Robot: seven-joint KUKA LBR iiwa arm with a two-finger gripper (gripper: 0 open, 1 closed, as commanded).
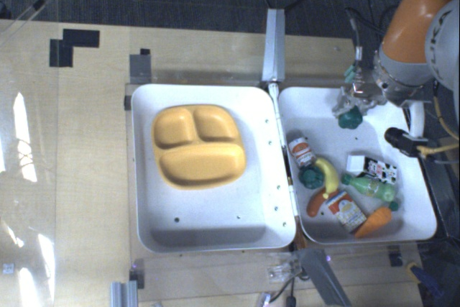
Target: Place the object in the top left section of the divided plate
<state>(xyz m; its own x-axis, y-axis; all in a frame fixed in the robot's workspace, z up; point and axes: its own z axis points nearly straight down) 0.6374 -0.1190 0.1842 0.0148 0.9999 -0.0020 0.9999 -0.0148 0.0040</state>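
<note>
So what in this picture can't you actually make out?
- Gripper, camera view: too small and blurred to tell if the teal thing at its tip is gripped.
- Small carton: print too small to read.
- Arm: cut off by the right edge.
- Divided plate: nothing hidden.

small teal round object (351, 118): under my hand (350, 106), right bin's upper part
yellow three-section divided plate (198, 145): flat in left bin

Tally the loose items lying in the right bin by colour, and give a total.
Green: 2, a broccoli piece and a bottle
Yellow: 1, a banana
Orange: 1, a carrot
Red-brown: 1, a sausage
Printed packs: 3, can, milk carton, pouch
Total: 8
</note>
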